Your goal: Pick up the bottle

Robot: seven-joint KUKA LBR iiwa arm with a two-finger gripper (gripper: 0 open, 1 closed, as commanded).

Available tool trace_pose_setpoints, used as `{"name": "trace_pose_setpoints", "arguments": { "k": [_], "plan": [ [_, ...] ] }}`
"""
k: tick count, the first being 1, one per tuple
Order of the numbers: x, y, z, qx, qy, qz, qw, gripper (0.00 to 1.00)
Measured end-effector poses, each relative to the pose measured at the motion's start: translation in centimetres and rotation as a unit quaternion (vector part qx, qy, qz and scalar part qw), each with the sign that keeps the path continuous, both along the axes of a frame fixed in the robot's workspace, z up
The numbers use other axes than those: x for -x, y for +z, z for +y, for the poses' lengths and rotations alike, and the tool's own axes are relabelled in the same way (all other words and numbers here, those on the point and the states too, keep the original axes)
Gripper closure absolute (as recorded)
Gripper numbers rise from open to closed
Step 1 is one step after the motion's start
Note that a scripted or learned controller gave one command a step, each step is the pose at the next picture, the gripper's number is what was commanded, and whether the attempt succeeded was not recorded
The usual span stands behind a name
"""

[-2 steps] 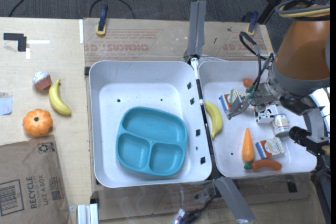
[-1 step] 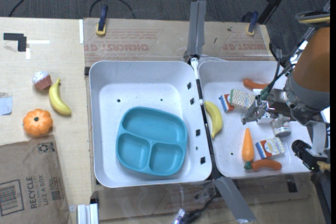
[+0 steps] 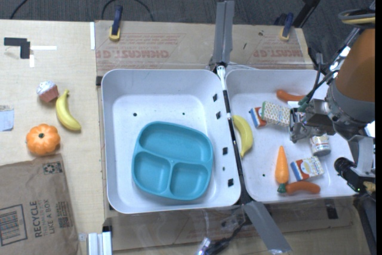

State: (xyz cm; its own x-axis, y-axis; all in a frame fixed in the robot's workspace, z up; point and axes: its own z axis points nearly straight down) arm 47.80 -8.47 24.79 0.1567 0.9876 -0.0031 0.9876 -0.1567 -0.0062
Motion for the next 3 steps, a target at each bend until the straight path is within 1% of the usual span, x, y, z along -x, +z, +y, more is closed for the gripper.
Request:
{"name": "trace_pose_setpoints", "arguments": {
  "k": [1,2,3],
  "plan": [
    [0.0,0.0,0.0,0.0,0.0,0.0,1.0,0.0],
    [-3.1,-5.8,9.4,0.0001,-0.1,-0.001,0.995,0.0],
    [-3.9,3.0,4.3,0.0004,-0.055,-0.002,0.9985,0.0]
  ]
}}
